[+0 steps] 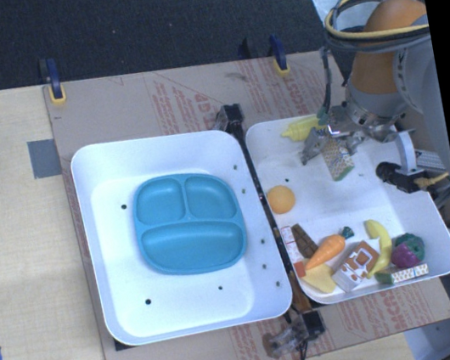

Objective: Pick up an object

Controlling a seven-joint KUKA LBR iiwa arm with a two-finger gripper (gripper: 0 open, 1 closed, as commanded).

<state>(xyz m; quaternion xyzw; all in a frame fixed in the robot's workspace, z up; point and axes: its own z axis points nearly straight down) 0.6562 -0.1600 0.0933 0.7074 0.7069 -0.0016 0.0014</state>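
My gripper (328, 144) hangs over the far part of the right bin (411, 211), at the end of the grey arm with the orange band (382, 44). A small grey-green packet (340, 164) shows just below it; I cannot tell whether the packet is held or lies on the bin floor. Beside the gripper, to its left, lies a yellow corn piece (297, 128). An orange ball (280, 199) rests near the bin's left wall. A carrot (325, 250), a banana (380, 241), purple grapes (407, 251) and a small carton (356, 264) crowd the near corner.
The left bin (114, 237) holds a blue divided plate (188, 223). A brown piece (305, 240) lies by the carrot. A black part of the arm (405, 176) reaches over the right bin's right rim. Clamps (54, 80) hold the cardboard underlay.
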